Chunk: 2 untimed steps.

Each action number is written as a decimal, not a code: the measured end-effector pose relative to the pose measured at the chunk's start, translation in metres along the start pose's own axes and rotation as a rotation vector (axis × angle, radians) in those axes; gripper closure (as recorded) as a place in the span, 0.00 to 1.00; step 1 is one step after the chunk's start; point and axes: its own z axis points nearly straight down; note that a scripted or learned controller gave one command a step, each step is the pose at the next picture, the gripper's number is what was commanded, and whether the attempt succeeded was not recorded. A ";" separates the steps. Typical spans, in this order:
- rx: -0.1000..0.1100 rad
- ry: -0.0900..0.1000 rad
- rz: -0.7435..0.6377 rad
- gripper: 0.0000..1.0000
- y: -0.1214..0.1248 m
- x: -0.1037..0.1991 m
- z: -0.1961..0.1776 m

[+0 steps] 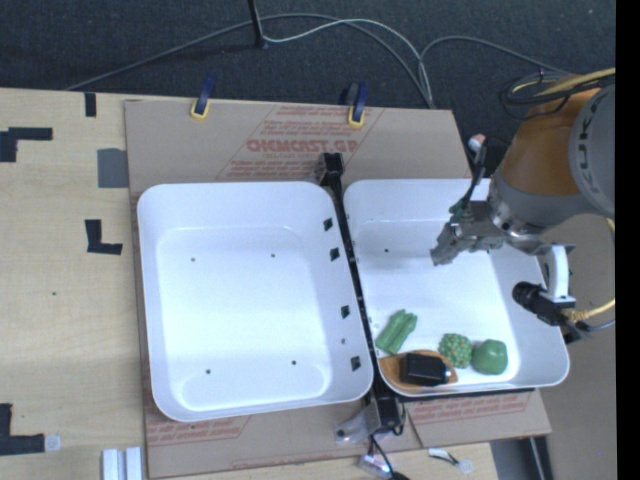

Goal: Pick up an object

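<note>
Evidently the pick is not yet made: the gripper (pixel 447 251) hangs over the upper middle of the right bin (pixel 420 200) with nothing between its fingers, and whether they are apart or together I cannot tell. Four objects lie along that bin's lower edge, well apart from the gripper: one green ridged vegetable toy (pixel 397 330), one black block (pixel 424 369) on an orange piece, one green knobbly ball (pixel 456 348) and one smooth green lump (pixel 490 356). The left bin (pixel 160 218) makes two bins.

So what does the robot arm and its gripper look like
The arm is bulky and rounded, grey with an orange band above the wrist. Thin cables loop over its top. The gripper is small, dark grey metal. A white bracket with a black cylinder hangs off the wrist.
</note>
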 end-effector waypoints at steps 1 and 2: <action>0.002 0.000 0.000 1.00 0.000 0.000 -0.027; 0.004 0.002 -0.005 1.00 -0.008 0.062 -0.034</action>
